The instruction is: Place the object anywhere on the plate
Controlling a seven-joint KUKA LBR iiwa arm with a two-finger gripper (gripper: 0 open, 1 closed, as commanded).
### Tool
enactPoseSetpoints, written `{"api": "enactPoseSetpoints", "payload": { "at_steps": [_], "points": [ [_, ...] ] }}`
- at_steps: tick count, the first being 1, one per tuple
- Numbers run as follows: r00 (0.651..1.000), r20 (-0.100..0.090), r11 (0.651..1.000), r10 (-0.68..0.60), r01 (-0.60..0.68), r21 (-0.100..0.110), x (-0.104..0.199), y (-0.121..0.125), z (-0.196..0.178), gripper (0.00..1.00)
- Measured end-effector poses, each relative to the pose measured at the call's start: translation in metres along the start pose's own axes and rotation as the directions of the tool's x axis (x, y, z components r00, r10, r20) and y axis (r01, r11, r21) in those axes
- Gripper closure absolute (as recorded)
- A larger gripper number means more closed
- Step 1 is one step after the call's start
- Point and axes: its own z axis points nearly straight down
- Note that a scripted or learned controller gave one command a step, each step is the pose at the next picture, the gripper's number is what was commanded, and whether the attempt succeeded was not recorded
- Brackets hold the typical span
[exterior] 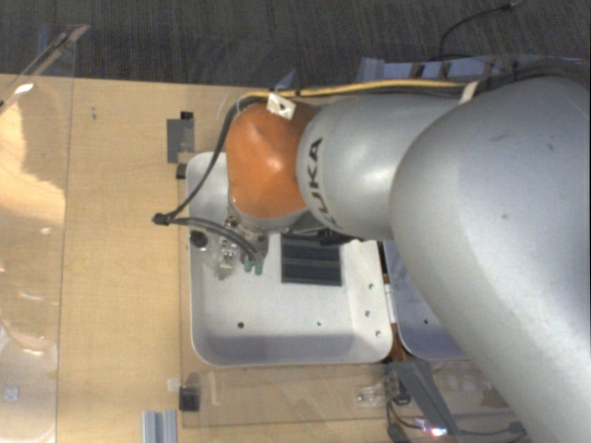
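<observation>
My gripper point(233, 255) hangs over the left part of the left white bin point(277, 344), pointing down from under the orange wrist band point(263, 169). A small green bit point(249, 266) shows at its lower end; what it belongs to is unclear. A dark ribbed rectangular object point(311, 261) lies flat on the bin floor just right of the gripper, apart from it. The arm hides the upper part of this bin.
The grey arm point(462, 210) covers most of the right bin, of which a corner point(425, 338) shows. A black cable point(189, 210) loops off the wrist to the left. Bare wooden bench point(102, 275) lies left of the bins.
</observation>
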Motion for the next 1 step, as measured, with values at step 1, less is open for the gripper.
{"api": "enactPoseSetpoints", "payload": {
  "at_steps": [1],
  "points": [
    [0.827,-0.002,0.827,-0.562,0.562,-0.009,-0.0447,-0.0349,-0.1210,1.00]
  ]
}}
